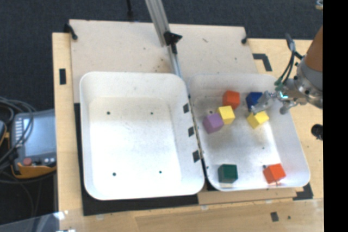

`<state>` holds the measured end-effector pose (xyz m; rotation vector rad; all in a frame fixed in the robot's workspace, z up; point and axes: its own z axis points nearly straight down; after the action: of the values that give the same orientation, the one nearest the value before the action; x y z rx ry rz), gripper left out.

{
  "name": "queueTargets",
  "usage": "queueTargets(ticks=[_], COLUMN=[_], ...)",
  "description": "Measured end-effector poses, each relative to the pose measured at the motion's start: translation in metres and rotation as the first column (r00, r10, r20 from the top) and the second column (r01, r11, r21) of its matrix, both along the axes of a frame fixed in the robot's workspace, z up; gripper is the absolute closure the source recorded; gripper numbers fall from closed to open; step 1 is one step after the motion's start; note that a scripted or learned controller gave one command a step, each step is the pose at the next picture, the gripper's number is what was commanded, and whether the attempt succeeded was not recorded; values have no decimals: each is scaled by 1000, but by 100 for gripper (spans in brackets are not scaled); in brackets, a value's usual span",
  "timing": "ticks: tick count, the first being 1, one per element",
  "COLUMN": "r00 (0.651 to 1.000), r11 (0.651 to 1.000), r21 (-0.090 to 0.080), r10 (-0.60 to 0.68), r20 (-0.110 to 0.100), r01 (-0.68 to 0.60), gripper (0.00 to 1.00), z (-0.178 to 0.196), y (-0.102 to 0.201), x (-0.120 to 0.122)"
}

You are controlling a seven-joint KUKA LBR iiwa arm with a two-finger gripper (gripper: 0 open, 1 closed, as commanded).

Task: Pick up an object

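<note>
Two white bins sit side by side on a bench. The left bin (136, 136) offers open floor. The right bin (288, 133) holds seven blocks. The gripper (272, 98) reaches over its far right rim, just beside a blue block (253, 99) and a tilted yellow block (258, 118). Whether its fingers are open or closed cannot be told; nothing is visibly held. Free floor lies toward the near edge, between a green block (228, 173) and an orange block (274, 173) at the near corners.

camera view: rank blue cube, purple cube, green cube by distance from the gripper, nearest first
1. blue cube: right beside the gripper, on its left in the right bin.
2. purple cube: farther left, near the bin's left wall.
3. green cube: farthest, at the bin's front edge.
</note>
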<state>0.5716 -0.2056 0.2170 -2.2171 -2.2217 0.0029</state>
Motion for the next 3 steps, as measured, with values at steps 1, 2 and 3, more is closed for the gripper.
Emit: queueTargets(ticks=[1,2,3], r00=[1000,1000,1000], r11=[1000,1000,1000], r21=[-2,-2,-2], r10=[1,-2,-3], r20=[5,1,-1], r01=[-1,2,3], gripper=[0,0,0], z=[3,-39,-101], y=[0,-1,-4], x=[1,-1,-5])
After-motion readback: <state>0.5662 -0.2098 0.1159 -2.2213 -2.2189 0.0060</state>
